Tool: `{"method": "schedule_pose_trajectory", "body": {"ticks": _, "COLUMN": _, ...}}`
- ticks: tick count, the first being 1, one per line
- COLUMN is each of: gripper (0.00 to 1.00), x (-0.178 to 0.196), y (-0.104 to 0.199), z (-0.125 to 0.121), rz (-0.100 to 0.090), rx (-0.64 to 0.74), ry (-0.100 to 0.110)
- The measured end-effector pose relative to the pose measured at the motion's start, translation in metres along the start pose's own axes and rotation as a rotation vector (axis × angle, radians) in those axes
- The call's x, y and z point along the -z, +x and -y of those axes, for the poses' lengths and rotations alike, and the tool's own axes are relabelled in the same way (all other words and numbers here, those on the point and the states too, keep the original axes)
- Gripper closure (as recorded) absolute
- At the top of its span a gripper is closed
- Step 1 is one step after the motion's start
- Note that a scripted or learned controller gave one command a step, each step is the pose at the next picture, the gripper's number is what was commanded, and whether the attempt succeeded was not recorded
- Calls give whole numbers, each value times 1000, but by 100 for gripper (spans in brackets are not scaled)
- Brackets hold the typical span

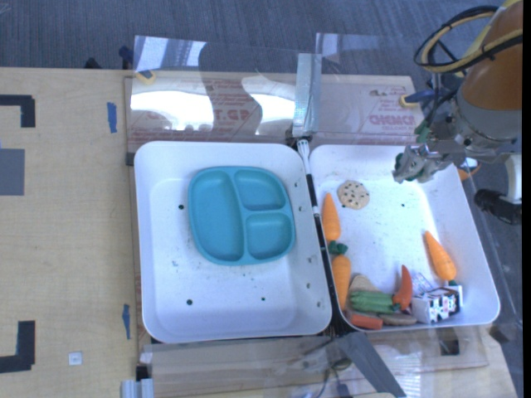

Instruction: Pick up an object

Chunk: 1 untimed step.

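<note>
The pale wooden worktop [58, 222] carried two shallow white bins, smooth plastic with rounded corners, set side by side and touching along a central seam. The left bin [158, 288] held one teal tray [241, 214], glossy, rounded and split into three compartments. The right bin [390, 230] held the small things: three orange carrots, tapered and matte, two of them in line against the left wall [331, 216] [341, 279] and one apart near the right wall [440, 255]. One round, flat biscuit [353, 194], tan with dark specks, lay near the far left of that bin. Along the near wall sat a cluster: a green pod-shaped piece [373, 302], a slim red-orange piece [404, 287], and a small white boxy toy [437, 303]. The grey arm's hand [412, 166] hung over the right bin's far right corner, well apart from every item; whether it was clenched or released could not be told.
</note>
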State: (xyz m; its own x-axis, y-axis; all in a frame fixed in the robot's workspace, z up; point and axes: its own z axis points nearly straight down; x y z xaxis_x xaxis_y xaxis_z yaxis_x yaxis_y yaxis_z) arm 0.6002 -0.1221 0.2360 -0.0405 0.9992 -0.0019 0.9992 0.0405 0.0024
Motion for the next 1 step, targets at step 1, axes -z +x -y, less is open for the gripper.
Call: {"method": "schedule_pose_trajectory", "body": {"ticks": 1, "gripper": 100, "x": -18, "y": 75, "z": -22, "rz": -4, "rx": 81, "ry": 4}}
